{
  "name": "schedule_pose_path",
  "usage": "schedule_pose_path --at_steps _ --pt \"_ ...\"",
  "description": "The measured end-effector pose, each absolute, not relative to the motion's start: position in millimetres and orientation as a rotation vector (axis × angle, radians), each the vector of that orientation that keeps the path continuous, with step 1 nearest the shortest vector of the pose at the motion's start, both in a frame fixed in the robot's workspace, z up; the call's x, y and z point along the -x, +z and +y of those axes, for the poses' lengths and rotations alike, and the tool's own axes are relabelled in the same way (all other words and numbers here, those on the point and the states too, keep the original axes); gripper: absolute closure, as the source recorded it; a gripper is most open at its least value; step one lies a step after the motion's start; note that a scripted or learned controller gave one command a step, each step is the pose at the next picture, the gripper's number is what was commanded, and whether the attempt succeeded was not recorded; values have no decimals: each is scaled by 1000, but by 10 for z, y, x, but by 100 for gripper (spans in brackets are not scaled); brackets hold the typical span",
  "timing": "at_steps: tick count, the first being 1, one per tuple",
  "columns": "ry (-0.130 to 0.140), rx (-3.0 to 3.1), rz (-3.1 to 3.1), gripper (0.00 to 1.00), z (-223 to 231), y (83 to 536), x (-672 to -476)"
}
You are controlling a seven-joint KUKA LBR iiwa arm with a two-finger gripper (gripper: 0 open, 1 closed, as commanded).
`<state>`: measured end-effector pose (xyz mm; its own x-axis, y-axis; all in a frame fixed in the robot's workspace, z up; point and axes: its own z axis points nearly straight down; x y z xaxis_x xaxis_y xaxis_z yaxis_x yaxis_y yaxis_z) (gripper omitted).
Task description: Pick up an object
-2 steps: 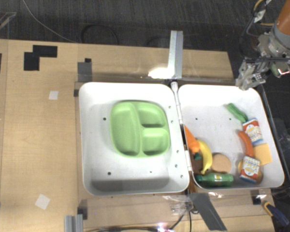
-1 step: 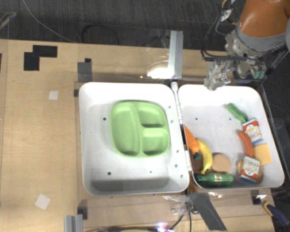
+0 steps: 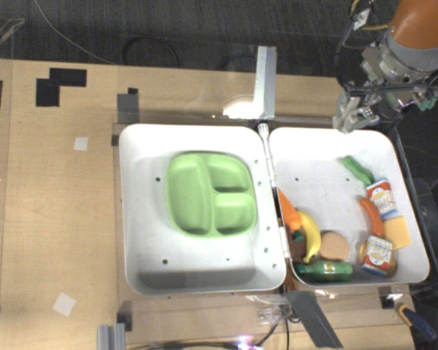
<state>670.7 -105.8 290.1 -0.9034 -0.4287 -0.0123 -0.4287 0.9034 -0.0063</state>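
From above, the pincer [image 3: 348,115] hangs over the far rim of the right bin [image 3: 314,166], holding nothing; whether it is apart or together, one cannot tell. The toy foods lie in this bin: a banana [image 3: 309,233], a green bottle [image 3: 325,270], a sausage [image 3: 371,215], a small carton [image 3: 382,197]. The left bin [image 3: 139,195] holds a green tray [image 3: 208,194].
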Motion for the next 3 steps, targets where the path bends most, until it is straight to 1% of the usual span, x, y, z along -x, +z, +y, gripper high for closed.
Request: schedule_pose_path --at_steps 1,2,3 --pt "3 615 3069 100 -323 2689 -6706" --pt "3 703 3049 100 367 2725 -6702" --pt "-6 852 3011 100 -395 2691 -6705"
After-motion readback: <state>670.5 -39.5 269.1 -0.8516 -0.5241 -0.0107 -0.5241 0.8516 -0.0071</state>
